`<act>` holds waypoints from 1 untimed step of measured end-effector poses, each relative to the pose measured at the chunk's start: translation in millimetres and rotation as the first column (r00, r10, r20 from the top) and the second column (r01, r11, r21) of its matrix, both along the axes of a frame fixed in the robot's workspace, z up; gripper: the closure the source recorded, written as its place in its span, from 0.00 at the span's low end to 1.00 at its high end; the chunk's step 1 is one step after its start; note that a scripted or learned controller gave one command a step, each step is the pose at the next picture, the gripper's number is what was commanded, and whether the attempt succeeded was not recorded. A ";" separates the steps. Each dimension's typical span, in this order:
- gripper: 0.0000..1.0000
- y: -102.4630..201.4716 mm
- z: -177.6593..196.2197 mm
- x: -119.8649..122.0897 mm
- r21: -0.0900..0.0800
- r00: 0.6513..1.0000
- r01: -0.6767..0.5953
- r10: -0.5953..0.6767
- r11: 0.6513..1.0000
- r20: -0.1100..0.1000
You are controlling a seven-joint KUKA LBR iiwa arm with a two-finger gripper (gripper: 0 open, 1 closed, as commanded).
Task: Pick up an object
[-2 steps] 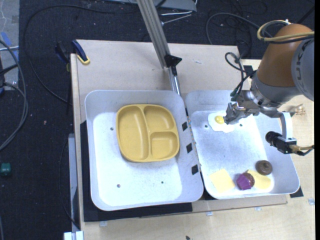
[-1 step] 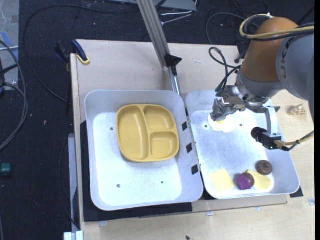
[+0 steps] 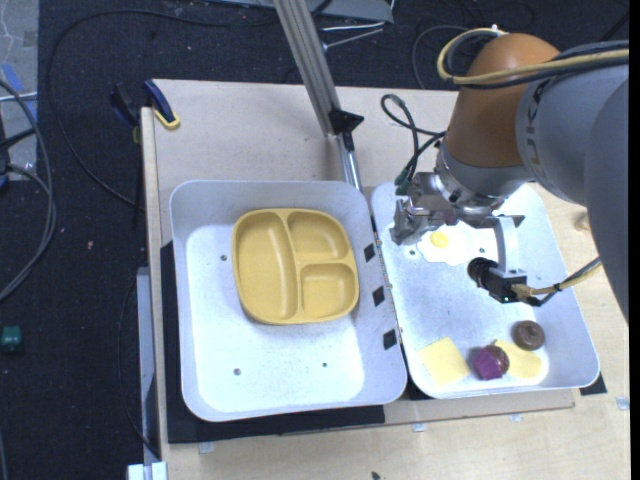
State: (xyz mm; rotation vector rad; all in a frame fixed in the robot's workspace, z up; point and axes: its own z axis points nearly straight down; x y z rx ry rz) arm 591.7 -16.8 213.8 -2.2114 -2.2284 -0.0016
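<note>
My gripper hangs low over the far left corner of the right bin, just left of a white fried egg toy with a yellow yolk. Nothing shows in its grasp. At the near end of that bin lie a yellow cheese slice, a purple piece, a small brown ring and a pale yellow piece beside the purple one. The orange band and grey wrist cover the bin's far right part.
The left bin holds a yellow divided plate. A slanted metal pole comes down to the divider between the bins. A black fitting with a cable sits right of the egg.
</note>
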 end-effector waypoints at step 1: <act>1.00 54.9 15.4 8.0 0.000 1.000 -0.001 0.001 1.000 0.003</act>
